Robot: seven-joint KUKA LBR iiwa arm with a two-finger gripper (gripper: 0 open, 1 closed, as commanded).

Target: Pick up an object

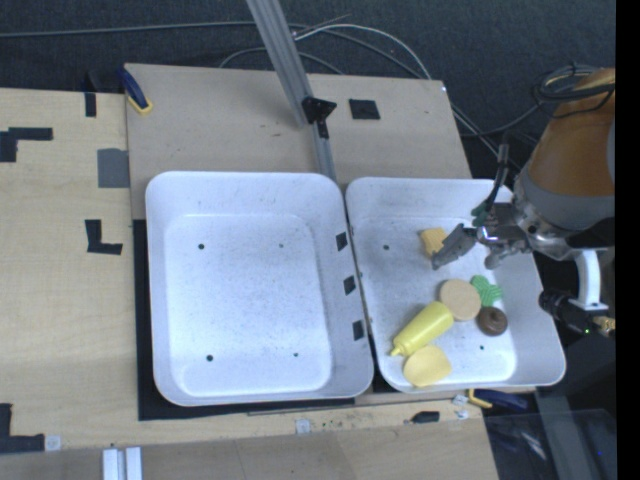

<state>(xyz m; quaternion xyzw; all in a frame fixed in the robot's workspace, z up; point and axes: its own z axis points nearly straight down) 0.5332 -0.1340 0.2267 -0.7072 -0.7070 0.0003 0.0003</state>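
The right bin (395,208) holds several small items. A small yellow piece (431,239) lies near its middle. A tan round disc (460,299), a green item (487,289) and a brown round piece (491,320) sit closer to the front. A yellow bottle (421,329) lies tilted beside a yellow rounded piece (428,367). My gripper (473,252) hangs over the right bin, open, with nothing between its fingers. Its left finger (450,246) is just right of the small yellow piece, and the disc lies just in front of the gripper.
The left bin (160,268) stands beside the right one, their rims meeting at the middle. A slanted metal bar (285,53) runs over the back of the bench. Cables (370,43) trail behind the bins. The arm's orange band (575,153) is at the right.
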